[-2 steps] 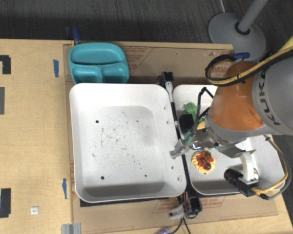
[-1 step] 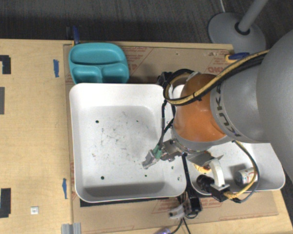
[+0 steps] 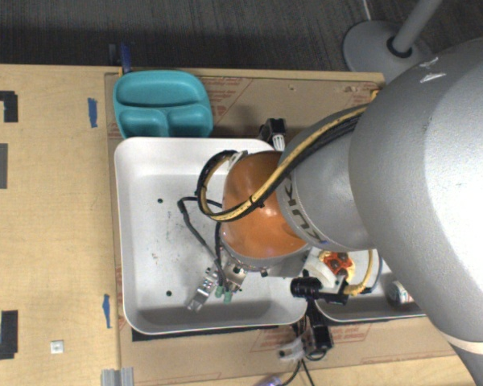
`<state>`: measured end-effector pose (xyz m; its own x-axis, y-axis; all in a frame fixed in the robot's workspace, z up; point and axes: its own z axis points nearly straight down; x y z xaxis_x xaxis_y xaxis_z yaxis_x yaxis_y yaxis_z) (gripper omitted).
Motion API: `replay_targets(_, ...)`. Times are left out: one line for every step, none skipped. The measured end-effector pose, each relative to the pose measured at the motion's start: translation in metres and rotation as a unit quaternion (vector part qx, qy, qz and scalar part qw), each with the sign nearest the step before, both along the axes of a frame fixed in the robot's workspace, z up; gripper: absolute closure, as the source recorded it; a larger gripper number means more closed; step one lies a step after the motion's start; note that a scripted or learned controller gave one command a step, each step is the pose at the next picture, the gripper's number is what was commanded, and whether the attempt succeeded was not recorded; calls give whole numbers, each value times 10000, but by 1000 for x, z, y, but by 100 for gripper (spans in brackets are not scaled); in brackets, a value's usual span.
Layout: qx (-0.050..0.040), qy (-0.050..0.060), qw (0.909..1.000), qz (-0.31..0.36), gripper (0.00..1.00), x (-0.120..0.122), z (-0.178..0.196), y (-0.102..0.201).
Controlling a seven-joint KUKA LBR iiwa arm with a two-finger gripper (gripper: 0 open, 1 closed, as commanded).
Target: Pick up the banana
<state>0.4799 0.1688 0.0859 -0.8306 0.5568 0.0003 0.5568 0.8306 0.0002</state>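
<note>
Two white bins sit side by side on the counter (image 3: 48,215), and the arm (image 3: 402,175) reaches low over the bin on the view's left (image 3: 129,215), its orange band (image 3: 253,207) and looped cables (image 3: 209,203) covering the middle of that bin. The jaws hang close above the bin floor near its front wall. At this angle I cannot tell whether they are spread or pressed together, and nothing can be made out between them. Where the banana lies cannot be told either. The open floor of the left bin is bare white, so my guess is that the fruit is hidden under the arm or lies in the other bin (image 3: 370,316), most of which the arm covers. A teal tray (image 3: 163,103) rests against the far rim of the left bin, well apart from the jaws.

The step in hand looks like the search and approach, with the grasp not yet made. To do it well, the arm would best rise enough to uncover the bins so that the banana can be found. The jaws should then come down fully spread across the fruit's narrow width near its middle, not along its curve, and close gently so the skin is not bruised. The cables should be kept off the bin rim during the lift.
</note>
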Motion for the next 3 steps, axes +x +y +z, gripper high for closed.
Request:
replay_targets(18, -25, 9912, -1326, 0, 40, 1, 44)
replay_targets(-2, 1, 9607, -2775, 0, -1, 50, 44)
replay_targets(-1, -3, 9156, -4020, 0, -1, 46, 46)
